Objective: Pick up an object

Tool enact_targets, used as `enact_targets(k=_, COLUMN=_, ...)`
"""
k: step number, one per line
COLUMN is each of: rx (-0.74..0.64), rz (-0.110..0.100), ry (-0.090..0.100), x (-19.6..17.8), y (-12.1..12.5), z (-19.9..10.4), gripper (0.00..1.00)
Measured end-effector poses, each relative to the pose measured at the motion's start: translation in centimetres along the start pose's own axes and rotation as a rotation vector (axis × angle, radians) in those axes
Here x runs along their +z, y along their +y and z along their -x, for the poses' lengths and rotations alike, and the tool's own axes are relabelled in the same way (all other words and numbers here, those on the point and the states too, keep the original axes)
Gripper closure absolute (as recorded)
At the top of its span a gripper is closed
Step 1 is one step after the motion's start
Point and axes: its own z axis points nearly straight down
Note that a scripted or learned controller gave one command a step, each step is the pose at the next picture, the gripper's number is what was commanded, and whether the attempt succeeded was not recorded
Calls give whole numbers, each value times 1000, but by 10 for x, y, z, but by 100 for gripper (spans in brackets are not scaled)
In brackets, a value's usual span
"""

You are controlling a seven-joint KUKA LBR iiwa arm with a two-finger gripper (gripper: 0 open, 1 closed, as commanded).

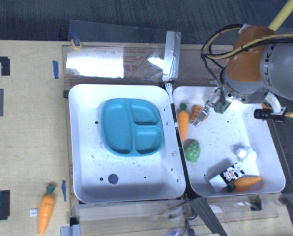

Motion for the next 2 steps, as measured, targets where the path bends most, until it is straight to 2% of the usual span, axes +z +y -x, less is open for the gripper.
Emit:
enact_targets(k=1, rx=465, rz=-11, ry=1, x=9, y=-4, z=-18, gripper=0)
enact_targets(k=2, rx=465, rz=-3, ry=-3, x=-1, y=-2, z=-17, gripper=100)
